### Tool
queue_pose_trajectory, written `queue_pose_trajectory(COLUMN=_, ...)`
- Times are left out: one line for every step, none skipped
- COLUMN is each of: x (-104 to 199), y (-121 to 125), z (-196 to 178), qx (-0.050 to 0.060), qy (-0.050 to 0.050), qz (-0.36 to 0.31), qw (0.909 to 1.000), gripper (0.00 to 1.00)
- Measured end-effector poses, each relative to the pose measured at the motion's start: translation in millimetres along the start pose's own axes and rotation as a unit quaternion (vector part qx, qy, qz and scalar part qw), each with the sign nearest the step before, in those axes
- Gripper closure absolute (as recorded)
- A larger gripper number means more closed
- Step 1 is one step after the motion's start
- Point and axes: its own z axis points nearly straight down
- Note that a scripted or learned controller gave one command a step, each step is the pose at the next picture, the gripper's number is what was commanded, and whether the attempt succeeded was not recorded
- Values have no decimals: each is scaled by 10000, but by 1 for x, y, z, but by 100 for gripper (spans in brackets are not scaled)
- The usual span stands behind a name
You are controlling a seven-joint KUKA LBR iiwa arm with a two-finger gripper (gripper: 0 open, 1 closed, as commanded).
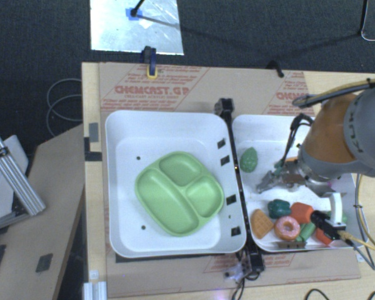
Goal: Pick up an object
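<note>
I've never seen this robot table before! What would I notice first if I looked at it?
Probably the big light green divided plate, lying alone in the left white bin. Next, the grey and orange robot arm reaching in from the right, its pincer low over the right bin. Then the colourful toy food bunched at that bin's near edge, like the pink doughnut, with a green piece sitting apart.

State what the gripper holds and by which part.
Nothing: the two-finger gripper hangs over bare floor of the right white bin, apart from the green leafy toy; nothing sits between its fingers.
</note>
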Motion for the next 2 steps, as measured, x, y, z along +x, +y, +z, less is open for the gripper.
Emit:
queue_pose_trajectory(x=0, y=1, z=-10, qx=-8, qy=7, qz=-7, qw=10000, gripper=100)
queue_pose_trajectory(x=-8, y=-2, z=-66, qx=-34, qy=-11, qz=7, qw=10000, gripper=100)
